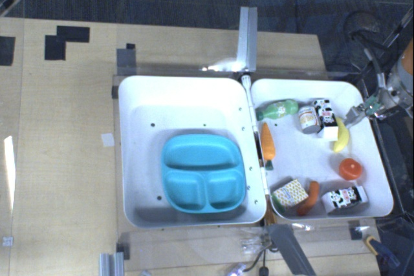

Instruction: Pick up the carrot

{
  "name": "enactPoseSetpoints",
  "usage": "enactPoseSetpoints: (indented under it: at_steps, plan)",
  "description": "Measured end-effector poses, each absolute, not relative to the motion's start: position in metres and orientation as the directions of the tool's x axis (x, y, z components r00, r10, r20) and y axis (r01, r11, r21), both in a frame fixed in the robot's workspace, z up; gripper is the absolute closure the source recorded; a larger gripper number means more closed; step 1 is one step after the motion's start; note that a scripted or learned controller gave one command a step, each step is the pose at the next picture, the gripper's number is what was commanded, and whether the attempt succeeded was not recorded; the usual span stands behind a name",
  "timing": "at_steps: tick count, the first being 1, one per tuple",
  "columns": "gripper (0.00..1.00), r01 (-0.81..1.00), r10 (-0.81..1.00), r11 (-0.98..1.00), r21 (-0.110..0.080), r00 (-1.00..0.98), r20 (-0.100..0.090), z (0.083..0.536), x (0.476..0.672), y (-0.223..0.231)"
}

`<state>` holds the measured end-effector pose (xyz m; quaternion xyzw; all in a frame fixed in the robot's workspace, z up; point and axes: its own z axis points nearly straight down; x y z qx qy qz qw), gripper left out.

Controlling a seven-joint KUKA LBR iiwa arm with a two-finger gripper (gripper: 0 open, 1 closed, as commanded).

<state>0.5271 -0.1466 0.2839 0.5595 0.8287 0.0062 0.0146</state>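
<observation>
The carrot (266,142) is a short orange stick lying lengthwise against the left wall of the right bin (381,158), close to the divider between the bins. My gripper (361,113) hangs over the right bin's upper right corner, just right of the banana (341,137). It is well apart from the carrot, with other items lying between them. Nothing is seen in its grasp.
The right bin also holds a green packet (277,109), a small can (309,119), a black-and-white carton (323,109), an orange ball (350,169), a sausage (310,197), a patterned box (289,192) and another carton (344,198). A blue divided plate (204,171) lies in the left bin (139,139).
</observation>
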Motion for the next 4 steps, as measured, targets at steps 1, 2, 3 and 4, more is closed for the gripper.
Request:
enactPoseSetpoints:
  at_steps: [1,2,3,4]
  plan:
    - [1.00,0.666,0.666,0.746,0.005,-0.746,-0.012,0.437,0.545,-0.190]
    - [1.00,0.438,0.438,0.899,0.003,-0.899,-0.009,0.406,0.562,-0.110]
    - [1.00,0.127,0.127,0.992,-0.002,-0.992,-0.015,0.439,0.566,-0.182]
    - [0.00,0.127,0.127,0.992,-0.001,-0.992,-0.015,0.439,0.566,-0.182]
